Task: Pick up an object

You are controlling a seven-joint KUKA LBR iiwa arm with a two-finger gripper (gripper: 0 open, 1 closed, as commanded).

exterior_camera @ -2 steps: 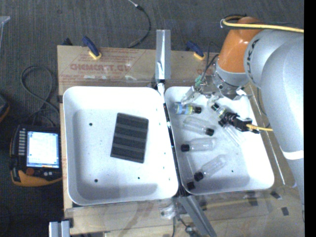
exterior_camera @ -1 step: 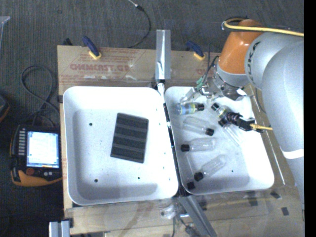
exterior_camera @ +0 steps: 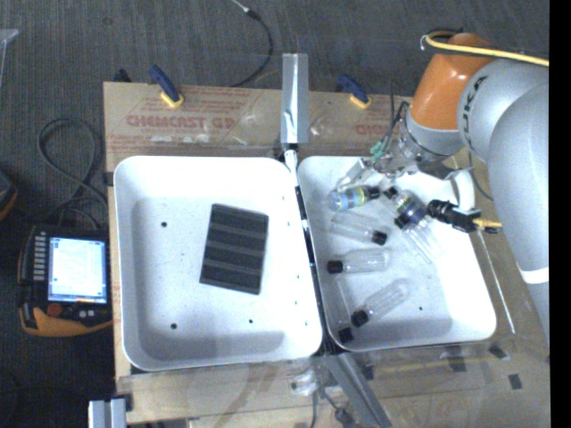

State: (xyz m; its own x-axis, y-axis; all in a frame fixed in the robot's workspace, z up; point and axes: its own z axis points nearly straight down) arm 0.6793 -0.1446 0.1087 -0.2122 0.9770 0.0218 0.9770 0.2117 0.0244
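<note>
Bottles (exterior_camera: 361, 262) lie in right white bin (exterior_camera: 464, 324).

your arm (exterior_camera: 517, 132) reaches in from the right, grey upper link large in the foreground, orange band (exterior_camera: 446, 83) above the wrist. the gripper (exterior_camera: 385, 157) points down and left, low over the right side; its fingers are too indistinct to read.

Right bin crowded, left bin mostly open

The right bin (exterior_camera: 482, 315) is cluttered with clear bottles (exterior_camera: 361, 263) lying close together, and the arm (exterior_camera: 500, 105) overhangs its far corner. The left bin (exterior_camera: 143, 328) holds one dark ridged block (exterior_camera: 235, 248) near its middle, with bare floor all around it.
</note>
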